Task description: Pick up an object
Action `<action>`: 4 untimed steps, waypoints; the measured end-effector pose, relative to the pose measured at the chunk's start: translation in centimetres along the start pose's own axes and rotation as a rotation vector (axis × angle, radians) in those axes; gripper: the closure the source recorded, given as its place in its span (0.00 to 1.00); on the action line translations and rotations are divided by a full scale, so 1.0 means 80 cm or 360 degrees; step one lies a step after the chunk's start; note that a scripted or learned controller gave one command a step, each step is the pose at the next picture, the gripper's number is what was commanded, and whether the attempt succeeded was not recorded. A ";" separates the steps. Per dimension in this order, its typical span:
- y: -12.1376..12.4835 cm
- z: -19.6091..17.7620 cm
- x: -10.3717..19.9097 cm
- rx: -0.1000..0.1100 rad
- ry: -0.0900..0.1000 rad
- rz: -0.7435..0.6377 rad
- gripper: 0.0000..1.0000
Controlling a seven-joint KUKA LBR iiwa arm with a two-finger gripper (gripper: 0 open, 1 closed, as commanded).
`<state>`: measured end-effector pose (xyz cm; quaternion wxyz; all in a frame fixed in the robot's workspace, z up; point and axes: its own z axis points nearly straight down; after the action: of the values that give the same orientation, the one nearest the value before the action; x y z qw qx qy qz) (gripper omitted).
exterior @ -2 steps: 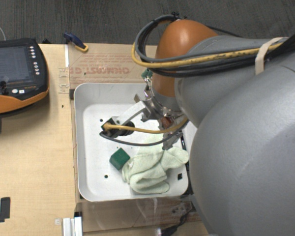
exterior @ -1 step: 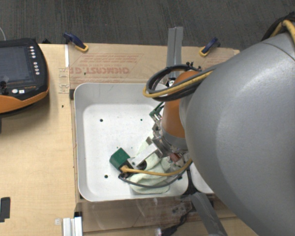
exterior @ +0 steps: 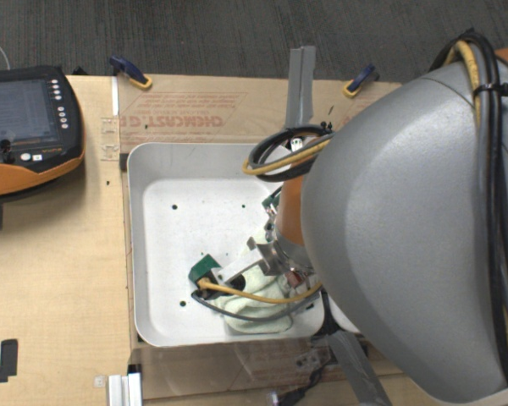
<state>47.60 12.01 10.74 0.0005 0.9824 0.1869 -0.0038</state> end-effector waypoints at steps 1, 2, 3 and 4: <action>0.001 -0.009 -0.001 0.0000 -0.0009 -0.0004 1.00; 0.097 -0.061 -0.016 -0.0050 0.0017 0.0154 1.00; 0.192 -0.103 -0.076 0.0001 0.0003 0.0191 1.00; 0.107 -0.117 -0.042 -0.0001 0.0004 -0.0066 1.00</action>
<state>47.71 2.87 20.09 0.0005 0.9783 0.2071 -0.0027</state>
